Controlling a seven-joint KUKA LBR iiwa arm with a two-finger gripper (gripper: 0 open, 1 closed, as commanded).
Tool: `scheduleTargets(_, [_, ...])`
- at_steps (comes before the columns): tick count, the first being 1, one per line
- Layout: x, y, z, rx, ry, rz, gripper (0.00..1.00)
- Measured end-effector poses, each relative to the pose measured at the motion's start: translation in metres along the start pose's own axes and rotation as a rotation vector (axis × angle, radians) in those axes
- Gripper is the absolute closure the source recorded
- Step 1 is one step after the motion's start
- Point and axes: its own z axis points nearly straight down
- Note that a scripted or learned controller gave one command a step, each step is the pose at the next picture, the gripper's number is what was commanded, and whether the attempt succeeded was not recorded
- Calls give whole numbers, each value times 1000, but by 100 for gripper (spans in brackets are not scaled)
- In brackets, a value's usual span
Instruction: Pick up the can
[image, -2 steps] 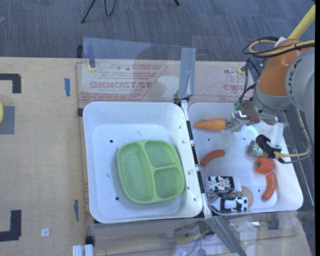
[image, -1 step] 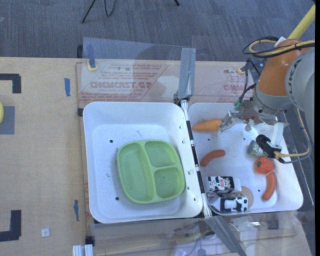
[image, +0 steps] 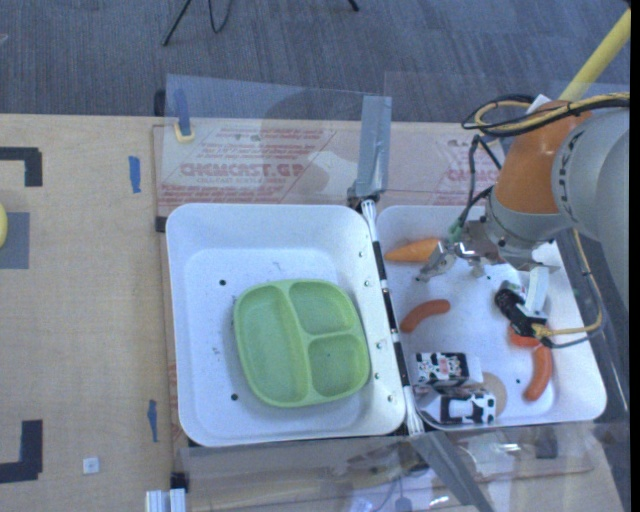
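Bench with two white bins (image: 190, 235); gripper (image: 447, 256) hangs over the right one, parted, empty.
Likely risk: closing on the carrot (image: 412, 250) beside it, since the can (image: 441, 367) lies well apart.

Inspector: Bins (image: 200, 240)?
Clerk: Both white. The left one holds a pale green divided plate (image: 302, 342).
Inspector: The right bin's (image: 575, 400) contents?
Clerk: An orange carrot (image: 412, 250), two red-orange sausages (image: 425, 314), and black-and-white cow-patterned cartons (image: 442, 367).
Inspector: The arm (image: 560, 170)?
Clerk: Grey, orange band above the wrist. The bench (image: 80, 330) is tan with blue tape marks (image: 134, 173).
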Motion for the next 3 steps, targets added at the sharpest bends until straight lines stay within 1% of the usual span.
scheduleTargets(1, [-71,17,-2,-6,8,31,0])
scheduleTargets(2, [-75,-27,-5,-11,22,74,0])
scheduleTargets(3, [-72,-50,-4,-12,15,33,0])
